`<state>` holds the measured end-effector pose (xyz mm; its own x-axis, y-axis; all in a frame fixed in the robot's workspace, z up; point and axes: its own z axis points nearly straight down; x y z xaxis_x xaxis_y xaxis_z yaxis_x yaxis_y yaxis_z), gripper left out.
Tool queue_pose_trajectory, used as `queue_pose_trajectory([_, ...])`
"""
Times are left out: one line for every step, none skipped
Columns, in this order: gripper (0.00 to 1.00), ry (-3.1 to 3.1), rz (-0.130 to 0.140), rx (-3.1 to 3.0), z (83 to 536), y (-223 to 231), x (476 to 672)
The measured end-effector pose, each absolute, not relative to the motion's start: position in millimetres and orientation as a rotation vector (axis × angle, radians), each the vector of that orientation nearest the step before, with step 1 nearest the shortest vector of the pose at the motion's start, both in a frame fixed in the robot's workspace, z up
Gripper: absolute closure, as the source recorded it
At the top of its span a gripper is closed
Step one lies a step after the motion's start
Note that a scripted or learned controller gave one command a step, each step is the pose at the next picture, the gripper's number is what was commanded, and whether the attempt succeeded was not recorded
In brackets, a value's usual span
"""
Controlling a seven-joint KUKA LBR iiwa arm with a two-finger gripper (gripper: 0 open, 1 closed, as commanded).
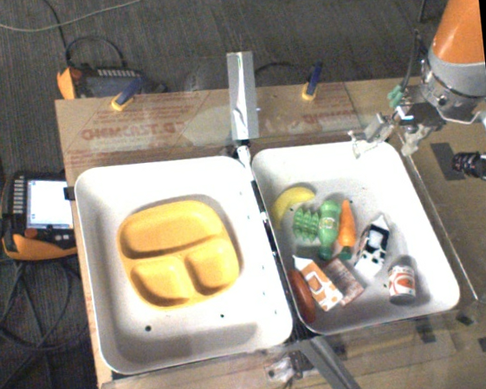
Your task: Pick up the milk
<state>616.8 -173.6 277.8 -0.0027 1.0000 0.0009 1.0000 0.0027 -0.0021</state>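
The milk lies tilted, long axis running lower-left to upper-right; end effector state: cannot tell.

Arm cut off by right edge; pincer state unclear.

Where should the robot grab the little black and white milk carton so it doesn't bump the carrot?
Probably across the middle of the milk carton, coming straight down from above. It lies tilted in the right bin, with the carrot close on one long side and the orange can near its lower end. Its top face is bare, so coming from above looks safest. The gripper hangs above the bin's far rim.
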Motion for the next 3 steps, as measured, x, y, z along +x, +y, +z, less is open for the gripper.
queue_pose_trajectory([0.00, -2.298, 0.003, -2.139, 125, -214, 575.2])
queue_pose_trajectory([0.00, -2.373, -0.012, -2.056, 95, -215, 541.0])
queue_pose_trajectory([1.00, -2.375, -0.011, -2.063, 106, -217, 542.0])
